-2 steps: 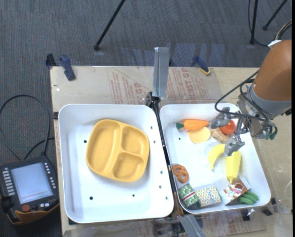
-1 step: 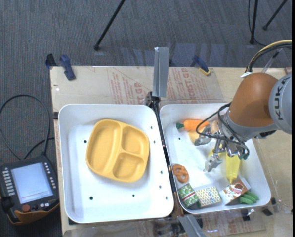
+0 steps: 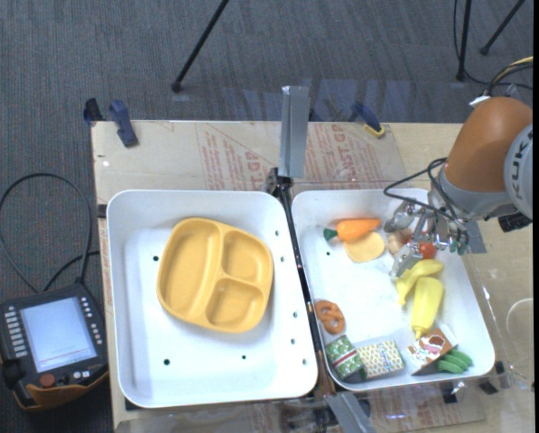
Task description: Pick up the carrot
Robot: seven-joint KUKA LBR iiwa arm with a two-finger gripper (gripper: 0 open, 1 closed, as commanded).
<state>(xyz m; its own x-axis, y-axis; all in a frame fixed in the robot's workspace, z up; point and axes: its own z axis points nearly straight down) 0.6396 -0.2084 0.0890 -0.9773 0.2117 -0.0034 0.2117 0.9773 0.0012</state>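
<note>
A: Where is the carrot [image 3: 356, 229]?

B: In the right bin [image 3: 370, 307], near its far edge, lying on its side with the green tip pointing left. Its orange end sits just above a pale yellow disc [image 3: 366, 247], touching or overlapping it.

A: And the gripper [image 3: 420, 242]?

B: Low over the right bin, to the right of the carrot and apart from it. The arm [image 3: 490, 156] comes in from the right, orange band up top. Something small and red shows at the fingers, beside the bananas [image 3: 421, 282], but I can't make out if the jaws are spread or clenched, or whether they grip anything.

A: What else is in that bin?

B: A pretzel [image 3: 330, 314] by the left wall, and along the near edge a green can [image 3: 344, 357], a patterned box [image 3: 380, 358], a small carton [image 3: 429, 347] and green pea pods [image 3: 455, 361].

A: The left bin [image 3: 134, 332]?

B: A yellow divided plate [image 3: 217, 274] sits in it. A pendant [image 3: 51, 341] with a screen lies on the floor to the left of the bench
</note>
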